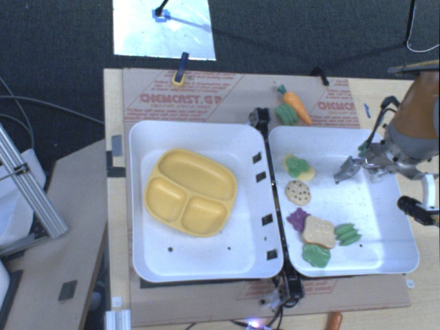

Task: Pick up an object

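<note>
Several toy foods lie in the left part of the right bin (385, 253): a green and yellow piece (299, 167), a chocolate-chip cookie (298, 193), purple grapes (297, 218), a bread slice (320, 231), a green pea pod (348, 234) and a green leafy piece (316, 255). My gripper (352, 168) hangs over the upper middle of that bin, to the right of the green and yellow piece and apart from every toy. I see nothing held in it.
The left bin (148, 253) holds a yellow divided plate (190, 191). A toy carrot (294, 106) lies on the cardboard behind the bins. A blue and yellow tool (181, 69) rests near the back edge.
</note>
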Robot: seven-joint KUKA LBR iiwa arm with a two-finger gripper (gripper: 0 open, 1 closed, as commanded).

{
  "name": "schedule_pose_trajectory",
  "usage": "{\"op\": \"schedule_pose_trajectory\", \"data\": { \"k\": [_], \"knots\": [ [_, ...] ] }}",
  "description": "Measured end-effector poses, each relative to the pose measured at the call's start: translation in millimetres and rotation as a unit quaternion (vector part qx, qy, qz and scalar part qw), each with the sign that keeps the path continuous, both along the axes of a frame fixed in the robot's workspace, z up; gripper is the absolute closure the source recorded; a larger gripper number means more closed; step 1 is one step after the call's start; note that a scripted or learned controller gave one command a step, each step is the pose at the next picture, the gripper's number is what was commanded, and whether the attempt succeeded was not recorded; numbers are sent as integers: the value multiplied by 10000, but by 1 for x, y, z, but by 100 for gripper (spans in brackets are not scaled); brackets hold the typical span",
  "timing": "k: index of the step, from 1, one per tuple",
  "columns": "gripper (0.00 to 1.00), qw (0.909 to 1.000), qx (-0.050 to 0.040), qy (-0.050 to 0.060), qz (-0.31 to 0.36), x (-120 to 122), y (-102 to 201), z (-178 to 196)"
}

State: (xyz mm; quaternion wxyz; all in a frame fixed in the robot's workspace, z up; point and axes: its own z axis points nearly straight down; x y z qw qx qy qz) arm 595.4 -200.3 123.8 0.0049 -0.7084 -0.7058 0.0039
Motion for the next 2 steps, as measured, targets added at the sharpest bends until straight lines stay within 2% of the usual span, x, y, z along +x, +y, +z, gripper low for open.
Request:
{"op": "schedule_pose_trajectory", "data": {
  "k": [1,2],
  "knots": [
    [0,10000,10,-11,-9,-101,-7,-42],
    [0,10000,11,-59,62,-109,73,-40]
  ]
}}
